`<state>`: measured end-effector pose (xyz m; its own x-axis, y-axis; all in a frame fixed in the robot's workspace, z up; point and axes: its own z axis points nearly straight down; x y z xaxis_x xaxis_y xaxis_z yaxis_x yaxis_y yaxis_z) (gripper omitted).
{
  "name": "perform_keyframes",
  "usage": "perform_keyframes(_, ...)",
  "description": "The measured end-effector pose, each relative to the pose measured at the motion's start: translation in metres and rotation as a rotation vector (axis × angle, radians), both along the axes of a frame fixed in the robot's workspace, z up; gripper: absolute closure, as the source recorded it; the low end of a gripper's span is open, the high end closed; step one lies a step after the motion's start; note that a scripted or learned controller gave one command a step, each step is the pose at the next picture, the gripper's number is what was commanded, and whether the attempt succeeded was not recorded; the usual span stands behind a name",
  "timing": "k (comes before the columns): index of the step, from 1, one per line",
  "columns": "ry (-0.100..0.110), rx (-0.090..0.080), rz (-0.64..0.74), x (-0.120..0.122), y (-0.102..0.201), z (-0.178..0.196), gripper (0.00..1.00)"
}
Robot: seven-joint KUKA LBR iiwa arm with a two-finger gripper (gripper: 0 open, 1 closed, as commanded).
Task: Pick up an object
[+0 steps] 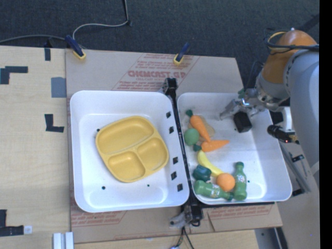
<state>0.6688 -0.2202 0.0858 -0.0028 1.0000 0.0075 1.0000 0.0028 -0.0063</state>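
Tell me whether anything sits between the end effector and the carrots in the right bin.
Nothing visible does. The end effector hangs over the upper part of the right bin, and bare white floor lies between it and the nearest carrot. The second carrot lies just below, equally unblocked. The green ball sits on the carrots' far side.

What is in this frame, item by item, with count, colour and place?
Bins: 2, white, side by side on the bench.
Divided plate: 1, yellow, left bin.
Carrots: 2, orange, right bin, upper left.
Green ball: 1, beside the carrots.
Banana: 1, yellow, right bin, lower left.
Orange ball: 1, near the front wall.
Bottles: 2, green, by the front wall.
Clamps: 2, blue-yellow, cardboard's far edge.
Gripper: 1, grey-black, above the right bin.
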Motion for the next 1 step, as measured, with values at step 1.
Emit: perform_keyframes(1, -0.01, -0.012, 0.002, 0.0012, -0.0024, 0.0108, 1.0)
